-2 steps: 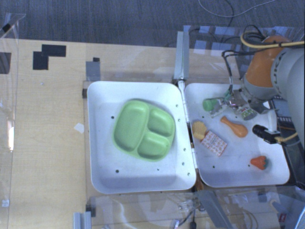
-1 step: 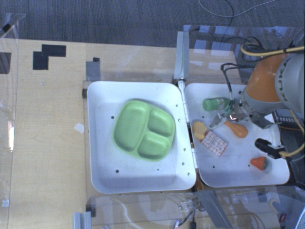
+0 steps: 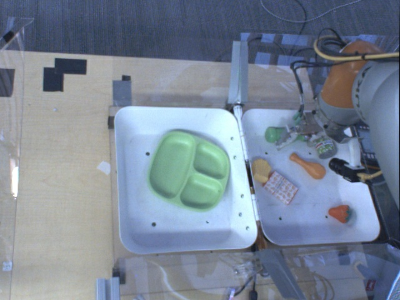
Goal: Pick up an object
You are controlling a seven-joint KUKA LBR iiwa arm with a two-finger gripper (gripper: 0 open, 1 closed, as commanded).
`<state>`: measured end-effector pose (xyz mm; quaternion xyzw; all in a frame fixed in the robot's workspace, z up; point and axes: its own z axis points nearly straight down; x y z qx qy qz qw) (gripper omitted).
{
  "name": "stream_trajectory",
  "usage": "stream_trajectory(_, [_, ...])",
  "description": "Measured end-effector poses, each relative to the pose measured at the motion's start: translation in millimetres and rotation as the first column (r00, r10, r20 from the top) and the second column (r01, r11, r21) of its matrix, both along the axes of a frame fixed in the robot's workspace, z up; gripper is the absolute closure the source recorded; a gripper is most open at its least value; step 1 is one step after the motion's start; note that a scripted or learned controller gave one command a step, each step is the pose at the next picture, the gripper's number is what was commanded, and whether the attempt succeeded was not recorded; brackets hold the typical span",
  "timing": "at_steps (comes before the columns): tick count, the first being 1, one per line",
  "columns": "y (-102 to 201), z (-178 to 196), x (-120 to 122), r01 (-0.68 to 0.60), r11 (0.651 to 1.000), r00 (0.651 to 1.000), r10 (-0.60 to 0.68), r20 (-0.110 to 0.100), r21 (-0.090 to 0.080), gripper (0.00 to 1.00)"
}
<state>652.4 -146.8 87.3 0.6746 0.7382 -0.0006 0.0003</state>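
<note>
Where the pale wooden counter (image 3: 62,186) lies nearest, two shallow white bins sit side by side. In the right bin (image 3: 300,220), a small red-orange piece (image 3: 339,214) lies close to the near right corner. Farther in and to the left is a flat pink checkered block (image 3: 280,187), with a yellow lump (image 3: 260,169) just beyond it by the bin's left wall. The left bin (image 3: 134,217) holds a green divided tray (image 3: 189,169) at its middle. Back in the right bin, an orange club-shaped toy (image 3: 307,165) lies mid-bin, with a small round tin (image 3: 325,148) just beyond it. At the far side, the end effector (image 3: 292,136) sits just right of a green toy (image 3: 273,133). I cannot tell whether it is open or closed. The grey arm (image 3: 375,92) enters from the far right.
</note>
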Motion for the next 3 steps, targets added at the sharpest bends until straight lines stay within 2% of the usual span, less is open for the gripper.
stream_trajectory(1, [0.4, 2.2, -69.0, -0.031, 1.000, 0.999, 0.031, 0.010, 0.000, 0.00])
stream_trajectory(2, [2.2, 14.8, -66.0, -0.033, 0.999, 0.999, 0.033, 0.017, 0.002, 1.00])
stream_trajectory(3, [46.9, 99.9, -60.0, -0.098, 0.995, 0.995, 0.098, 0.008, 0.000, 1.00])
